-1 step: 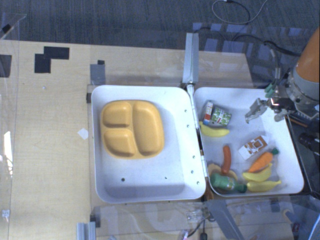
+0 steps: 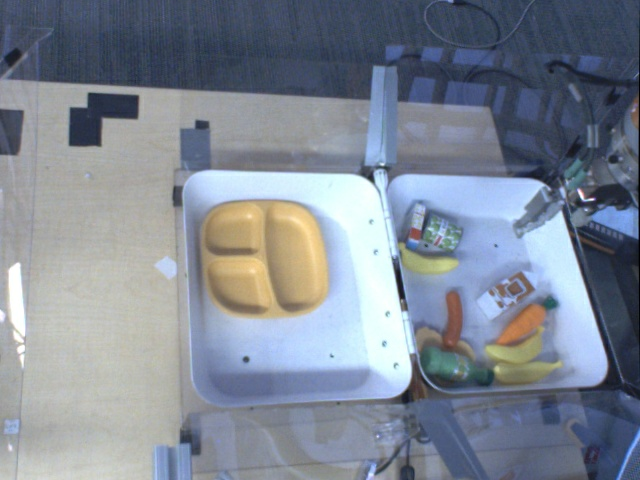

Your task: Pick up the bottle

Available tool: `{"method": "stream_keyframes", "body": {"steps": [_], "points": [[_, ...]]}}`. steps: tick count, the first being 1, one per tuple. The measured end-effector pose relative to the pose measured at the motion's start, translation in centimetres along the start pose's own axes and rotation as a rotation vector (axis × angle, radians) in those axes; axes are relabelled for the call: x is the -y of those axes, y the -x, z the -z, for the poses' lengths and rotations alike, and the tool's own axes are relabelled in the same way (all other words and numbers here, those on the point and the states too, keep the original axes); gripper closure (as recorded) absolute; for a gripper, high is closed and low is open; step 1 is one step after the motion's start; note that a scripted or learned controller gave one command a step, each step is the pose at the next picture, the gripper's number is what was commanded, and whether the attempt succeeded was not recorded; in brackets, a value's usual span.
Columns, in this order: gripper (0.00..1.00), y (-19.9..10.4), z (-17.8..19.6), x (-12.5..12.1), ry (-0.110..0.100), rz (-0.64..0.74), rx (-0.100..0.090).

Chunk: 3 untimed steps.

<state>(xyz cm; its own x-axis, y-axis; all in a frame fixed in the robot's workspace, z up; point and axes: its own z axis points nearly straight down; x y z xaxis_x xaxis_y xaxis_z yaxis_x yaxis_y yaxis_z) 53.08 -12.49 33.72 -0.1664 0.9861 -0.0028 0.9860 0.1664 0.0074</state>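
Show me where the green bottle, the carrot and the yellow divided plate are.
green bottle (image 2: 455, 368), camera view, middle of its body
carrot (image 2: 523, 322), camera view, orange body
yellow divided plate (image 2: 296, 256), camera view, large right compartment

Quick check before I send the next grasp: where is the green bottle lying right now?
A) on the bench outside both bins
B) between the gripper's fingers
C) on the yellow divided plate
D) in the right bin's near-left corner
D: the green bottle lies on its side in the right bin, near-left corner, just below the sausage.
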Motion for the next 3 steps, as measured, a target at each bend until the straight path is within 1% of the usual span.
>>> {"method": "stream_keyframes", "body": {"steps": [1, 2, 3], "points": [[0.0, -1.7, 0.3, -4.6, -0.002, -0.294, -0.001], [0.0, -7.3, 6.2, -6.4, -0.002, -0.148, -0.002], [0.0, -10.1, 10.0, -4.6, 0.001, 0.101, -0.001]]}}
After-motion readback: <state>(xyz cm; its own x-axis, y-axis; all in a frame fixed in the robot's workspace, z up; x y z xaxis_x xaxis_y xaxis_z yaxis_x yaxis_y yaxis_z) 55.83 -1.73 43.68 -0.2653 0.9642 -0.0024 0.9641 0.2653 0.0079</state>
